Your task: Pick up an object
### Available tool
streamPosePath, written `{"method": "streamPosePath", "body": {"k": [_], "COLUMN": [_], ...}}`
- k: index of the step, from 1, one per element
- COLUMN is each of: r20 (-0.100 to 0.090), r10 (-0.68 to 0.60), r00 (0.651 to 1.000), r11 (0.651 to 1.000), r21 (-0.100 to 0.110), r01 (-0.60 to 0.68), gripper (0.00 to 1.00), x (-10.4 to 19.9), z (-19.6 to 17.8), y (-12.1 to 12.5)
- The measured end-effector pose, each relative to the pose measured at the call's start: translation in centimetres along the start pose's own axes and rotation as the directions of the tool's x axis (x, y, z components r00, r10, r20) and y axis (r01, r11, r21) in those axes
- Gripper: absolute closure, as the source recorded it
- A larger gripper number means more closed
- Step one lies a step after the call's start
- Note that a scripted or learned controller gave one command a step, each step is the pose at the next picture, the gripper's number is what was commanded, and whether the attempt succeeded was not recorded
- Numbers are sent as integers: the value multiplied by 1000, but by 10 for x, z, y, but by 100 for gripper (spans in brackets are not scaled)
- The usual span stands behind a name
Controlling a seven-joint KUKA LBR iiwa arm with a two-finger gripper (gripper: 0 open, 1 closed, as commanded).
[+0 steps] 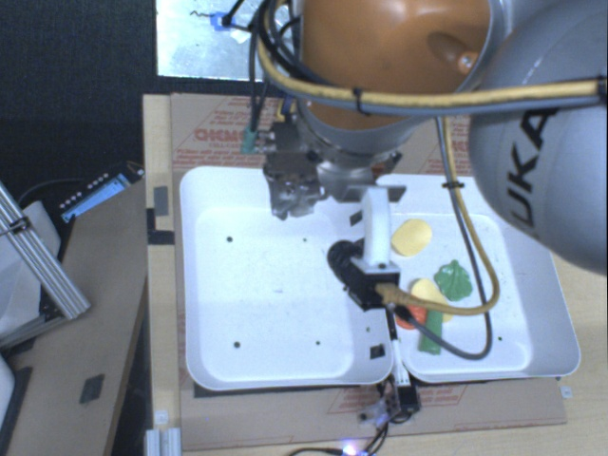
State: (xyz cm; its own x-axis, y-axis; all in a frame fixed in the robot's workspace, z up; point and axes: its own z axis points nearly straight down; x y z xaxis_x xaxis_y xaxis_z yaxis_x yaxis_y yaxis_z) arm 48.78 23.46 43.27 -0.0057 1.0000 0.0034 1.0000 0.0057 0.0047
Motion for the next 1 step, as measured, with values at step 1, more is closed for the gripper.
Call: {"method": "streamPosePath", "body": {"k": [1], "r20": [-2], "r10": [-2], "r00": [1000], "r11": [1000], "r21": [-1], "r01": [2], "gripper": [100], "x": [0], "z": [-11], "y": [1]}}
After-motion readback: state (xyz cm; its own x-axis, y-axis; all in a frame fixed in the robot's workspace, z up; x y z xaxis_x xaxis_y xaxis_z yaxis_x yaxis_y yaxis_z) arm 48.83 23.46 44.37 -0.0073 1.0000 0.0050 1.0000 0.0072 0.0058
